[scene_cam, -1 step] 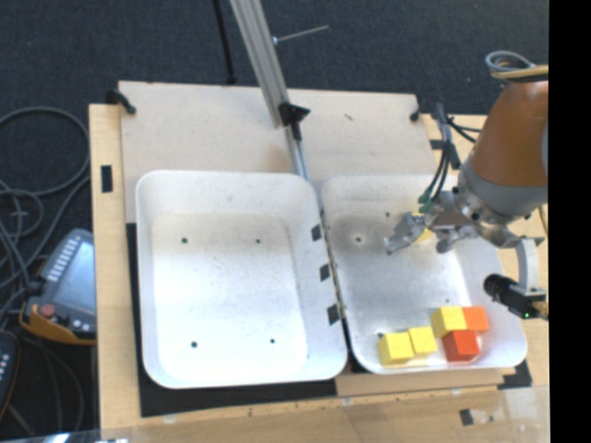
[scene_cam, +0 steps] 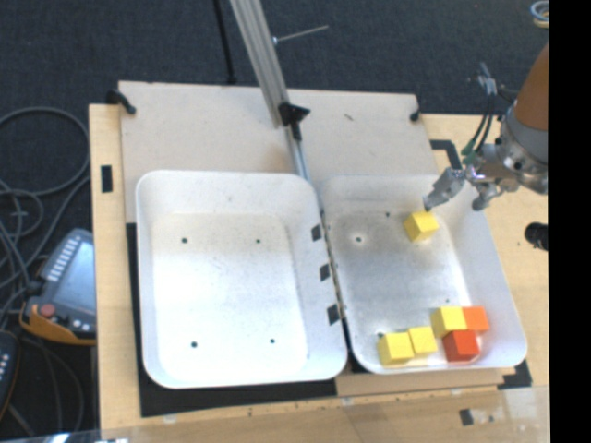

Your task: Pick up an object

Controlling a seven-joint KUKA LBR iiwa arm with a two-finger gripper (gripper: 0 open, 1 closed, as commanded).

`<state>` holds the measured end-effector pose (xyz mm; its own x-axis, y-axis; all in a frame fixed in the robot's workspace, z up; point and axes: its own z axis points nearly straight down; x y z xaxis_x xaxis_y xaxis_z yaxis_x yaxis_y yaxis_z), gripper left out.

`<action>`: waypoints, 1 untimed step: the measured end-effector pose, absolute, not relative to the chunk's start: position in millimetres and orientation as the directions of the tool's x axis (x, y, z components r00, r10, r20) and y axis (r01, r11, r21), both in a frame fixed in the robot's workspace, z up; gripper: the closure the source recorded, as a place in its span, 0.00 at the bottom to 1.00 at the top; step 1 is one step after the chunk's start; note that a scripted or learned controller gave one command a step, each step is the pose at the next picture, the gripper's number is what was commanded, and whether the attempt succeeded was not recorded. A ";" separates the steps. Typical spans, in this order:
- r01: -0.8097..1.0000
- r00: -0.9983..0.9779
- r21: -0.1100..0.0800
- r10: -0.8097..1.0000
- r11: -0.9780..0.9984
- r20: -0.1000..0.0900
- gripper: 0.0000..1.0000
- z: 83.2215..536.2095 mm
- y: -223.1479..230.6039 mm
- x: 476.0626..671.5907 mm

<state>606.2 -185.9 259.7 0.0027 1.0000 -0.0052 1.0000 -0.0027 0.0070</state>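
Even, bright overhead light; white bins (scene_cam: 231,275) near glare, soft faint shadows under blocks (scene_cam: 421,226); overall slightly soft focus, dark floor (scene_cam: 55,44) underexposed.

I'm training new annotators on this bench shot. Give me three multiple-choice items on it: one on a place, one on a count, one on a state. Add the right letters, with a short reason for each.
1. Where do the blocks lie?
A. all in the right bin
B. all in the left bin
C. on the bench outside the bins

2. How many orange blocks are there?
A. none
B. two
C. five

3. How does the lone yellow block stand to the gripper?
A. raised high above the bin
B. clamped between the fingers
C. lying on the bin floor, beside the fingers

Key:
1 A: the lone yellow block and the cluster near the front corner all sit in the right bin.
2 B: two orange blocks sit together among three yellow ones.
3 C: the block rests on the floor just below and left of the gripper, not between its fingers.
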 end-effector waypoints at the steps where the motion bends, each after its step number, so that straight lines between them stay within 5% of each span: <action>1: 1.000 -0.001 -0.004 1.000 0.001 -0.003 0.00 147.7 -208.1 646.3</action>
